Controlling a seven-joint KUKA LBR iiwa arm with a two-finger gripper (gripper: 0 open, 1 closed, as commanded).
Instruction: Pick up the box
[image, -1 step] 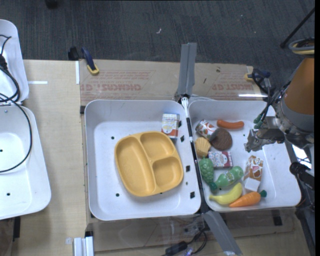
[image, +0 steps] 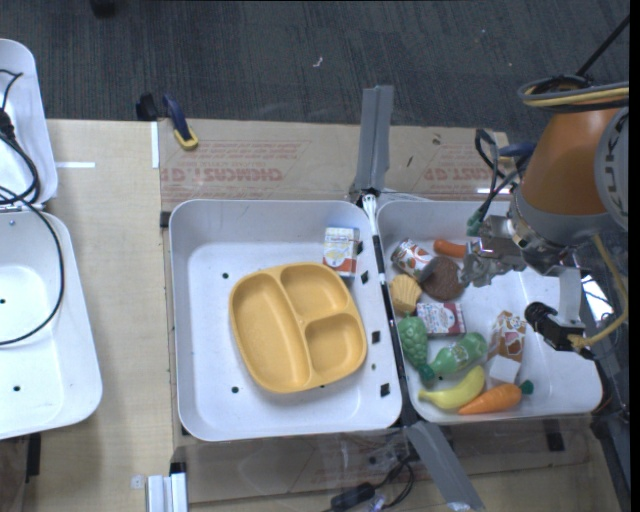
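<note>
I am at the approach step: my claw (image: 487, 262) hangs over the far side of the right bin (image: 580, 385), among the toy food, and I cannot tell how it is set from this slant. Nothing shows as gripped.

The box (image: 341, 250) I take to be the small carton standing in the left bin (image: 195, 330), at its far right corner, just beside the rim that divides the two bins and near the far edge of the yellow divided plate (image: 297, 326). A flat red-and-white packet (image: 440, 318) also lies in the right bin, near its middle, between the brown lump (image: 441, 279) and the green vegetable (image: 413, 340); that could be the intended thing instead.

If the carton is the target, my next move calls for crossing the dividing rim toward the desk's left, then descending beside the corner wall, where room is tight.
</note>
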